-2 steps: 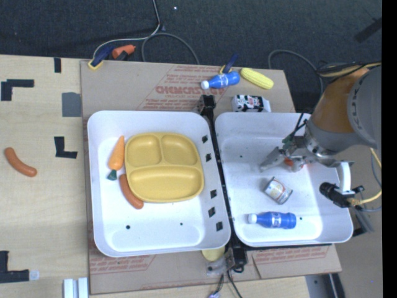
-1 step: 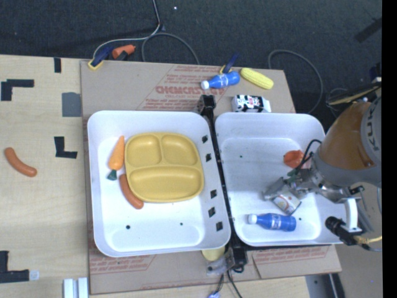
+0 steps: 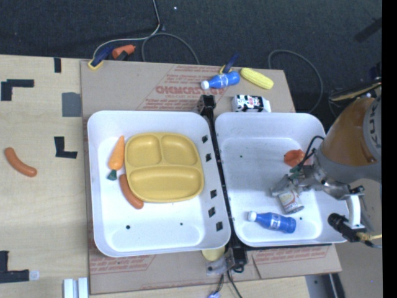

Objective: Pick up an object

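gripper point(image 3: 290, 191) sits low in right bin point(image 3: 260, 126) over small can point(image 3: 287, 200); grip state unclear. centre on can, avoid blue bottle point(image 3: 273, 221).

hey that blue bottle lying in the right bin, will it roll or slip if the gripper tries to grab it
Probably yes. The blue bottle lies on its side on the right bin's smooth white floor, so a nudge across its length could set it rolling. Its rounded, glossy-looking body may slide between fingers unless gripped across the middle. It looks like small plastic, likely light.
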`<state>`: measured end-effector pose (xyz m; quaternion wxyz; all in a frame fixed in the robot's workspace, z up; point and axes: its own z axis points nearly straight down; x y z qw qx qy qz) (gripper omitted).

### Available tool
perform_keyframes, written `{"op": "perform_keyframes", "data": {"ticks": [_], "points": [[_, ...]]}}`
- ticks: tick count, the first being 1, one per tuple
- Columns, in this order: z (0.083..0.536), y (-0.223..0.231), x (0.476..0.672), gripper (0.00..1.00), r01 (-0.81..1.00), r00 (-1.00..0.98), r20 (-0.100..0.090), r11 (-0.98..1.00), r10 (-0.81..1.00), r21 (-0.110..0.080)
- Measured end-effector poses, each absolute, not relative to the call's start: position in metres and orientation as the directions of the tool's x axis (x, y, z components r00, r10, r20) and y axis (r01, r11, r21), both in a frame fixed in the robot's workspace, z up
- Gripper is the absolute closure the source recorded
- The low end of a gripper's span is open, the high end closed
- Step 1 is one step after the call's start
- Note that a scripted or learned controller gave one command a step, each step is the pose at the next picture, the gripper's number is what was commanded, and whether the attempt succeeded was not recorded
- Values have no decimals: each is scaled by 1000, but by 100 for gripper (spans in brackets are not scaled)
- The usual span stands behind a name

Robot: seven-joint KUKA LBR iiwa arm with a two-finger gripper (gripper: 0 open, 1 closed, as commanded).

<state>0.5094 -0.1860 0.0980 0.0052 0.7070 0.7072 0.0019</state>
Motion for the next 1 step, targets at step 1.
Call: {"op": "perform_keyframes", "data": {"ticks": [1], "points": [[188,-80,535,100,1000,-7,1,7,1000,4]]}}
